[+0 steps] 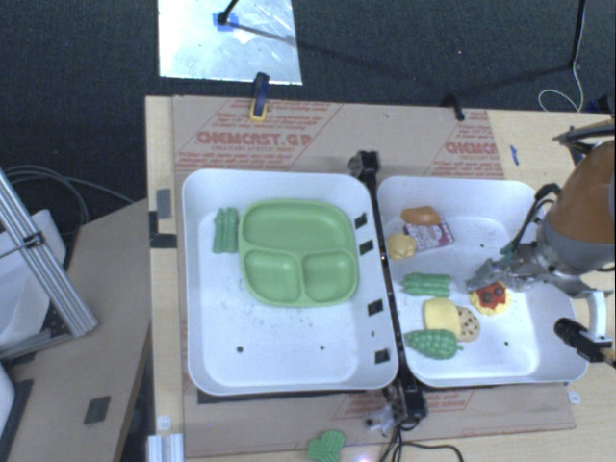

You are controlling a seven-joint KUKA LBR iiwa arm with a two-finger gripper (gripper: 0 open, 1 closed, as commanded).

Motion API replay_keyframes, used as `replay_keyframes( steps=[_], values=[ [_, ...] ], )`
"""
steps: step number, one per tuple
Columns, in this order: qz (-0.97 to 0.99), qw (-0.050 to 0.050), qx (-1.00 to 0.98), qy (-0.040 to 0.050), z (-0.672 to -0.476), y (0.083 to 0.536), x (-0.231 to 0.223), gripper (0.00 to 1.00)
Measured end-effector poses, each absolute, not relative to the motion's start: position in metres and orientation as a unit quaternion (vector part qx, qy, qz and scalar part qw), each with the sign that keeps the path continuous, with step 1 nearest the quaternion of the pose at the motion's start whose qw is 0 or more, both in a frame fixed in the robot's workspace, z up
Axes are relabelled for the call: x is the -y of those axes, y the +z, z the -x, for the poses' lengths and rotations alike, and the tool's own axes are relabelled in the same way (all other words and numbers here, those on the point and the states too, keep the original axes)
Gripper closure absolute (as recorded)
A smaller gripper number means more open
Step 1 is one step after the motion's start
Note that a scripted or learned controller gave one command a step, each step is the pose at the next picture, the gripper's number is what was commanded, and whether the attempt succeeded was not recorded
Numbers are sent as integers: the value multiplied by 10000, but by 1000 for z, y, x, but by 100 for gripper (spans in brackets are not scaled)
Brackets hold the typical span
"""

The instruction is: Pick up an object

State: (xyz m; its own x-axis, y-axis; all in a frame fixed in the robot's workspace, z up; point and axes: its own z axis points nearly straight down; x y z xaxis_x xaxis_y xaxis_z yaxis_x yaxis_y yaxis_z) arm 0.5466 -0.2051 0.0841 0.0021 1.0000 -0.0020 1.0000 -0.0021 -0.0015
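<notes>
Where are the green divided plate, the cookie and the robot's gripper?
green divided plate (296,253): camera view, on its middle ridge.
cookie (468,324): camera view, on its top face.
gripper (493,279): camera view, at the tips, above a red-and-yellow toy.

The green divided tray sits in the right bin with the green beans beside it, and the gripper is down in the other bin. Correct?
Not quite. The camera view shows the green divided tray in the left bin, with the green beans beside it. The gripper is down in the right bin, by a small red and yellow toy.
</notes>
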Motion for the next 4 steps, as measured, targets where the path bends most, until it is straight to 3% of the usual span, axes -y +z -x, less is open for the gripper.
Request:
replay_keyframes(
  steps=[1, 2, 3, 4],
  values=[
    [-7045, 14, -7097, 9, -568, 85, 151, 0],
    [-7049, 17, -7093, 18, -616, 85, 137, 0],
    [-7058, -90, -7082, -146, -662, 83, 112, 0],
    [-7051, -156, -7089, -95, -662, 81, 116, 0]
  ],
)
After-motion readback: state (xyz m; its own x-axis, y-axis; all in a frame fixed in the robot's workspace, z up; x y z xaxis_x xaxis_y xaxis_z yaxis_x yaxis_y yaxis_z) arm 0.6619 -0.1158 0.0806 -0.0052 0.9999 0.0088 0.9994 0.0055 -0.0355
